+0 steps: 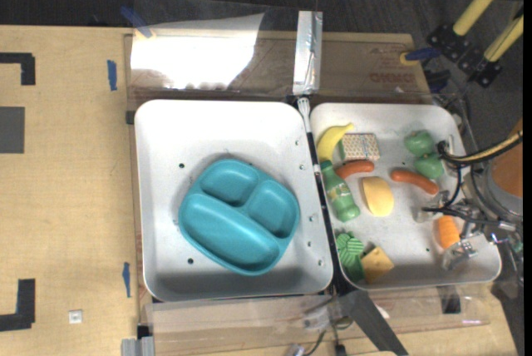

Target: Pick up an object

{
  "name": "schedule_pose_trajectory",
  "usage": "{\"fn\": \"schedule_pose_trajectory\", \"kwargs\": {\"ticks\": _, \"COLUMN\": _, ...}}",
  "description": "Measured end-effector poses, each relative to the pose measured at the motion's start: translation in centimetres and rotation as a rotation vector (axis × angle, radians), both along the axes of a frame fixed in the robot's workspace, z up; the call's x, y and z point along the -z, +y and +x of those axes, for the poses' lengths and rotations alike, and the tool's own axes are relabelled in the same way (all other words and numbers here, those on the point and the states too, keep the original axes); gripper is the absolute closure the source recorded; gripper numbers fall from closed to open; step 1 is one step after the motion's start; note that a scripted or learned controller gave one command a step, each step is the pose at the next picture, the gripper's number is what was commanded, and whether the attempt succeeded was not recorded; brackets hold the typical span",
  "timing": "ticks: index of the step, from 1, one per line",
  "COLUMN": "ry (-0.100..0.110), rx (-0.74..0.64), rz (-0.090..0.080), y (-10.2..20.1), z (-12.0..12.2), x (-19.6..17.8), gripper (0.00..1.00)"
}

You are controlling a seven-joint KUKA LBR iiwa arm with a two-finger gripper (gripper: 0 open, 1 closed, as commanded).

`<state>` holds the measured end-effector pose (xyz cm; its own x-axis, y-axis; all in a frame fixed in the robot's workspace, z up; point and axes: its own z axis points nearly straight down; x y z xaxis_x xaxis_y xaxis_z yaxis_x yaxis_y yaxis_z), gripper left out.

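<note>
A wooden bench bears two white bins; toy food fills the right bin [391, 263]. The gripper [465, 239] (at lower right) hovers by the orange carrot [447, 231], approaching; next, descend squarely over it.

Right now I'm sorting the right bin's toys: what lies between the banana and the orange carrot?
In the camera view, between the banana and the carrot lies the pale yellow piece, with a red sausage just above that line.

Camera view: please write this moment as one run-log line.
gripper: right bin, lower right corner | fingers: cannot tell | nearest: orange carrot | teal tray: left bin
</note>
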<state>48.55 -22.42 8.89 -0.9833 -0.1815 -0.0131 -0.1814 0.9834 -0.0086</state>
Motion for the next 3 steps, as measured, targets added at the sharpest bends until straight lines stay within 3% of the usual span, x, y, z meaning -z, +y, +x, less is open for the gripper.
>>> {"fn": "schedule_pose_trajectory", "kwargs": {"ticks": 1, "ry": 0.000, "rx": -0.231, "rz": -0.002, "y": 0.1, "z": 0.4, "x": 0.0, "gripper": 0.00}}
{"fn": "schedule_pose_trajectory", "kwargs": {"ticks": 2, "ry": 0.001, "rx": -0.375, "rz": -0.004, "y": 0.1, "z": 0.8, "x": 0.0, "gripper": 0.00}}
{"fn": "schedule_pose_trajectory", "kwargs": {"ticks": 3, "ry": 0.004, "rx": -0.440, "rz": -0.002, "y": 0.0, "z": 3.8, "x": 0.0, "gripper": 0.00}}
